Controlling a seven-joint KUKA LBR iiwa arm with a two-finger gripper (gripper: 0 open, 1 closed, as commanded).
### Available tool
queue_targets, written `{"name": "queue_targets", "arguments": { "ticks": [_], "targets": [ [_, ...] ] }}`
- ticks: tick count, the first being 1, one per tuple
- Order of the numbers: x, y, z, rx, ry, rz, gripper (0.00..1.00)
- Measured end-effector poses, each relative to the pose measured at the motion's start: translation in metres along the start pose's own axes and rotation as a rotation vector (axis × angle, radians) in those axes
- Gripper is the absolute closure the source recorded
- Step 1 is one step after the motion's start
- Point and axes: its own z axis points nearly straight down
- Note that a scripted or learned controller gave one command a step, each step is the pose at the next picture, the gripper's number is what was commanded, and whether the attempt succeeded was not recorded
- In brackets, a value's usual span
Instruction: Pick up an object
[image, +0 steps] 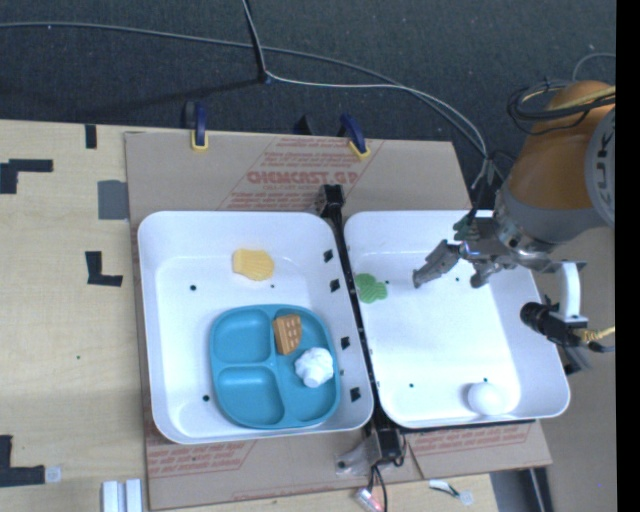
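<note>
Right now I see the jaws (457, 270) spread apart and gripping nothing, above the right bin (520, 400). Just left of them, a small green object (371, 289) lies against that bin's left wall.

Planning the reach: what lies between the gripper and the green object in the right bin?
Bare white bin floor separates the gripper from the green object, seen in the camera view.

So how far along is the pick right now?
Nothing looks picked yet. The gripper hangs open over the right bin, nothing between its fingers. The green object lies near the divider, the white ball by the near rim. Descent, grasp and lift remain.
</note>
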Motion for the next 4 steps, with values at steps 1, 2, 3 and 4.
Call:
{"name": "queue_targets", "arguments": {
  "ticks": [1, 2, 3, 4],
  "targets": [
    [0.000, 0.001, -0.003, -0.006, -0.001, -0.001, 0.00],
    [-0.007, -0.005, 0.046, -0.002, 0.000, 0.000, 0.00],
    [-0.008, -0.004, 0.091, -0.001, 0.000, -0.001, 0.00],
    [-0.008, -0.004, 0.143, -0.003, 0.000, -0.001, 0.00]
  ]
}}
